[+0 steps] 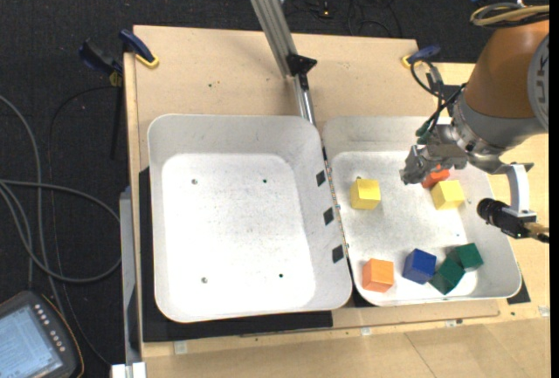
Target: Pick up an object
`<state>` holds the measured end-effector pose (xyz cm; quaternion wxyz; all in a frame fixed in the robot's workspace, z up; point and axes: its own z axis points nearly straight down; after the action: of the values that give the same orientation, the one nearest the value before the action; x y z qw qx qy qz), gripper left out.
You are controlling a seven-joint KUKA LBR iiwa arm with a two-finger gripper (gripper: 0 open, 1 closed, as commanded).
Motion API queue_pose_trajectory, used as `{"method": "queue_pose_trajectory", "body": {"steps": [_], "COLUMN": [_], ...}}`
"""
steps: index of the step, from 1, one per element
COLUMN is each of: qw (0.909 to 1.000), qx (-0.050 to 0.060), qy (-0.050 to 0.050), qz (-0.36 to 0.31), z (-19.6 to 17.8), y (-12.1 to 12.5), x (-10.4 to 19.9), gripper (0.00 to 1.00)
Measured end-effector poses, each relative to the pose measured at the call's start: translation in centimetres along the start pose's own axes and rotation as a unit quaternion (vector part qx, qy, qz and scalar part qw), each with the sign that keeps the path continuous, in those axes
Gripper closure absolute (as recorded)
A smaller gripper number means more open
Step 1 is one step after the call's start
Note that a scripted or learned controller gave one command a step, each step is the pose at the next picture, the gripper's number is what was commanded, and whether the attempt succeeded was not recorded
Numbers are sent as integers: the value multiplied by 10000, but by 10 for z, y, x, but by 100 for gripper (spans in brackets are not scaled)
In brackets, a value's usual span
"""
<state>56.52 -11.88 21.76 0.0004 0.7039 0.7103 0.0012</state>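
Orange block [378, 273] is sitting nearest; end effector [422, 170] is hanging over a red block [436, 178], probably targeting it; its opening I cannot tell.

Lighting is even and diffuse, seemingly from overhead, with no hard highlights. The two shallow white plastic bins [236, 219] are the brightest areas and verge on washed out, though faint speckling on their floors remains visible. The pale wooden bench top [227, 71] is evenly lit. The small coloured blocks, such as the yellow cube [366, 194], cast only short, soft shadows. The dark carpeted floor [61, 18] around the bench is dim and grainy. Focus is moderate overall; fine detail is soft, and the grey and orange arm [511, 79] at the right looks slightly blurred.
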Motion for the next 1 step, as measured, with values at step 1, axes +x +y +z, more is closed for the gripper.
{"method": "queue_pose_trajectory", "body": {"steps": [1], "qw": [10000], "qx": [0], "qy": [2], "qz": [0], "z": [-12], "y": [-1], "x": [54], "gripper": [100]}}
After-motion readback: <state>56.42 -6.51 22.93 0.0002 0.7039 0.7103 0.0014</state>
